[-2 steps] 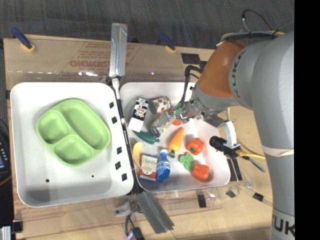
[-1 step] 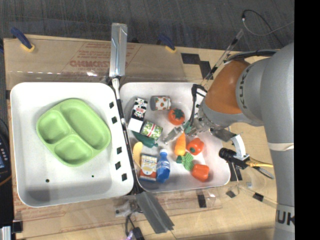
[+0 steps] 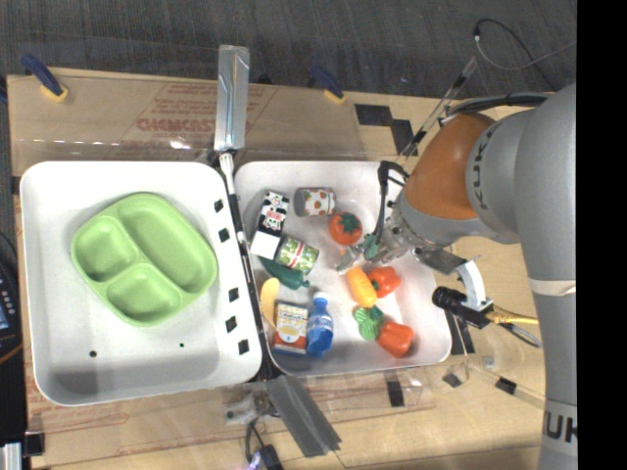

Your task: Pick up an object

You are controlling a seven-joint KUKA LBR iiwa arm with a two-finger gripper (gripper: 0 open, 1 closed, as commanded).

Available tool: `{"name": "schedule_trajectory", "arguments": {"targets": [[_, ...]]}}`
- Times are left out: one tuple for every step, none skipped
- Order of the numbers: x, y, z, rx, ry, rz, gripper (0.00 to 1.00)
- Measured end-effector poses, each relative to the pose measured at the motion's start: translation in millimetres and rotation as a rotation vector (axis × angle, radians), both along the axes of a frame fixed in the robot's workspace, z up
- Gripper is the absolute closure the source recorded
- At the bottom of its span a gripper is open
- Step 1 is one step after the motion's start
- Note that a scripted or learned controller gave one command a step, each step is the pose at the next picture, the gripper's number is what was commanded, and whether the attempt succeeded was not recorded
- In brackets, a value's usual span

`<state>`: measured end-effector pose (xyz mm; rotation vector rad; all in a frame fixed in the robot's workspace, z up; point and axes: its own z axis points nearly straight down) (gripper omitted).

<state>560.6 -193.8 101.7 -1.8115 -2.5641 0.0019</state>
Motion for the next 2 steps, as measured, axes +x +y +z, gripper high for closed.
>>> {"name": "schedule_trajectory", "arguments": {"targets": [[0.3,0.2,9.8,0.000,0.001,0.004,1.00],[27.5,44.2,105.3,0.000,-0.003,0.041,1.00]]}}
